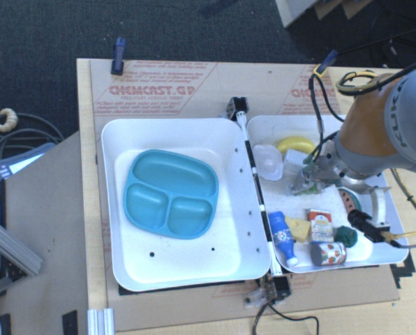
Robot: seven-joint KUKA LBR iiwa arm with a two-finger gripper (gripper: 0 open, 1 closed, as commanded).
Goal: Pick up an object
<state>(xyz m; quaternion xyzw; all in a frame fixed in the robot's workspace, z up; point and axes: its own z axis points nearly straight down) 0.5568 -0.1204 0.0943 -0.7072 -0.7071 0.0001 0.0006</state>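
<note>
The right bin (396, 255) holds several small items: a yellow banana (296, 144) at the back, a clear plastic cup (269, 160) beside it, a blue and white bottle (283, 236), a yellow block (300, 229), a red and white carton (320, 225), a can (329, 253) and a dark green object (347, 234). My gripper (307, 175) is low in this bin, just right of the cup and in front of the banana. The arm's grey and orange wrist covers the space behind it.
The left bin (117, 194) holds a blue divided tray (171, 193). A clip (236, 107) joins the bins at the back. Cables (318, 96) trail over the right bin's far edge. A knife-like tool (350, 202) and a white handle (378, 206) lie at the right.
</note>
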